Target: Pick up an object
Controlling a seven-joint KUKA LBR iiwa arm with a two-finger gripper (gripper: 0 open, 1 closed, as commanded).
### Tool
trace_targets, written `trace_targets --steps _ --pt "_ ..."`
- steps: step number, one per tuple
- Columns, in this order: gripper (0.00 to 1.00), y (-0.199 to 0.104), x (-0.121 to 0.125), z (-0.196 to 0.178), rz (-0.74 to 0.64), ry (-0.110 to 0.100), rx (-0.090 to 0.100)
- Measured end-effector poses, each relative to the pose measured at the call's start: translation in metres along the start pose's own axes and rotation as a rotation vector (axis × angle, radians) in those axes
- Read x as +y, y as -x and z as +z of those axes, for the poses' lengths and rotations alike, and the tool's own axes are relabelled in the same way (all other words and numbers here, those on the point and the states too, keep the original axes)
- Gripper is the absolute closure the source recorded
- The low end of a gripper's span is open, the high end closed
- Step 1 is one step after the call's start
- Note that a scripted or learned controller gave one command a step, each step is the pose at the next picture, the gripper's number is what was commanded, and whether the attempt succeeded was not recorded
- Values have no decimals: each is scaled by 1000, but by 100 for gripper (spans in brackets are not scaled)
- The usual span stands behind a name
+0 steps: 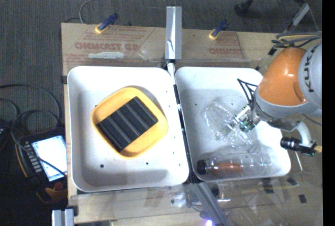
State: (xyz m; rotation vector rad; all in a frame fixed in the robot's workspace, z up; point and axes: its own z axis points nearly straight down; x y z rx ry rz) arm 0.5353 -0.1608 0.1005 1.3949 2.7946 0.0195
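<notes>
A clear plastic piece (222,121) lies in the middle of the right bin (199,83), just left of the gripper (244,121), perhaps touching it; glare blurs the edges. Whether the gripper is wide or closed, I cannot tell. Near it, along the bin's near wall, lies a clear bottle (235,166) with a dark cap and reddish contents. The left bin (84,83) holds a yellow tray (130,121) with a black ribbed insert. Both bins rest on a board (104,42) over grey carpet (42,0).
</notes>
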Motion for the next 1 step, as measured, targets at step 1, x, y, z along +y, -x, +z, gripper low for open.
trace_targets --steps 1 --pt "100 -10 56 -71 -58 -17 10"
